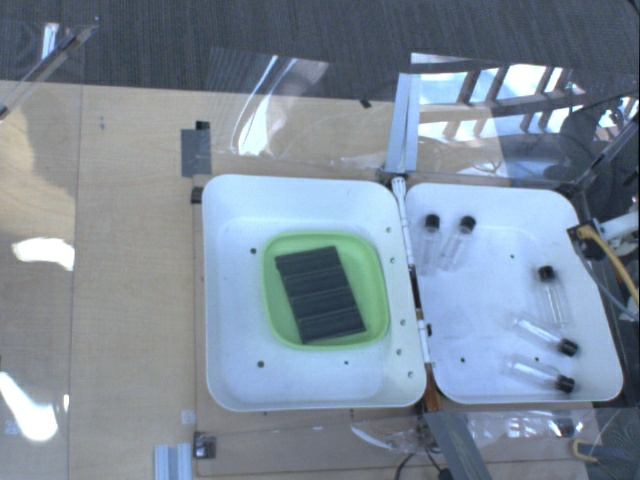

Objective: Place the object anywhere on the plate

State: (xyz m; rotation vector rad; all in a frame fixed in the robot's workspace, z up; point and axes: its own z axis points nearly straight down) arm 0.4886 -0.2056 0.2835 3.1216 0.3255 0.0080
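Camera view, looking down at a slant.

Bench (110, 298): pale wood, with glare patches from a clear sheet lying over it.

Left bin (230, 368): white and shallow with rounded corners. The green plate (375, 303) sits roughly in the middle of its floor. It is square with rounded corners and a raised rim.

Dark ridged block (319, 294): a flat, dark grey rectangle with cross ribs. It lies on the green plate, fully inside the rim and slightly skewed to the plate's edges. Green shows all round it, most widely on the side toward the right bin. Nothing touches it from above.

Right bin (480, 203): same type as the left, butted against it along the middle seam. It holds five clear vials with black caps, all lying on their sides.
- Vial one (431, 236) and vial two (457, 240) lie close together near the seam at the far end, with caps pointing away from the camera.
- Vial three (552, 296) lies alone toward the bin's outer side, cap at its far end.
- Vial four (541, 333) and vial five (532, 372) lie near the front outer corner, roughly parallel, with caps toward the outer wall.

A grey metal strip (403, 118) runs away from the seam at the far side. A small grey block (196, 150) stands on the bench beyond the left bin's far corner. Past the right bin's outer wall there is dark hardware with a yellow cable (592, 240), and I cannot make out its details.
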